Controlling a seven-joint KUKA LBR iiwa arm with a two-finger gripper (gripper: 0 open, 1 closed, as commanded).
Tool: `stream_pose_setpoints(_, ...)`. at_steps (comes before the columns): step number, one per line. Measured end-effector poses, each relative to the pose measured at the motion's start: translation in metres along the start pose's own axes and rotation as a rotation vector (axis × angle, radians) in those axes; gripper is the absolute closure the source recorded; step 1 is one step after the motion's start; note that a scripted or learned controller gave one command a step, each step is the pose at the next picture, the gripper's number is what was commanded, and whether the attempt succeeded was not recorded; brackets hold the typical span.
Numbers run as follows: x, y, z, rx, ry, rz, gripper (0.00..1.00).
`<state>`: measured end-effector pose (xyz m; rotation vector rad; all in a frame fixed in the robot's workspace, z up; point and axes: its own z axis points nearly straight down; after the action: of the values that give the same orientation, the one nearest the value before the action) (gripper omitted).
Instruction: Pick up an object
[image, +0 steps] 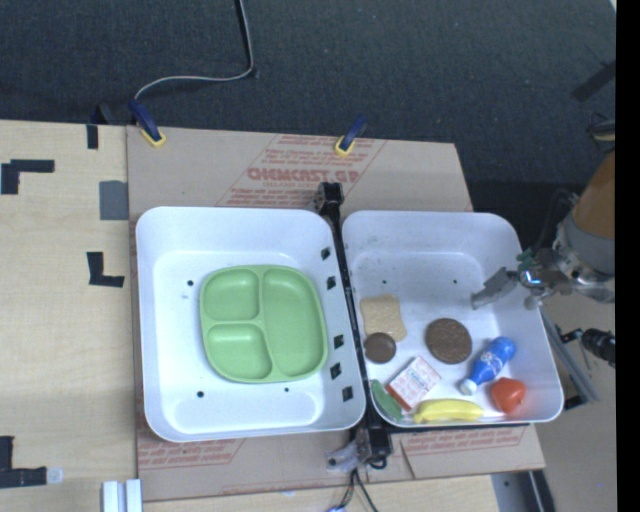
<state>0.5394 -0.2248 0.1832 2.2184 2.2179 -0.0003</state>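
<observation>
The right bin holds several small items: a tan square slice, a small brown disc, a larger brown disc, a blue bottle, a red tomato-like ball, a yellow banana and a red-and-white packet. My gripper hangs over the bin's right side, up and to the right of the larger brown disc and apart from every item. Nothing shows in its grasp.
The left bin holds a green divided plate. A black divider with clips runs between the bins. Both bins rest on cardboard clamped to the bench. The right bin's upper half is bare white floor.
</observation>
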Motion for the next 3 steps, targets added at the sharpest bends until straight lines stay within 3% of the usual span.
stream_pose_setpoints(1, 0.077, -0.023, 0.095, -0.002, 0.001, -0.001, 0.00)
stream_pose_setpoints(2, 0.029, -0.019, 0.061, 0.003, 0.002, 0.000, 0.00)
stream_pose_setpoints(3, 0.083, -0.005, 0.097, 0.002, 0.002, -0.001, 0.00)
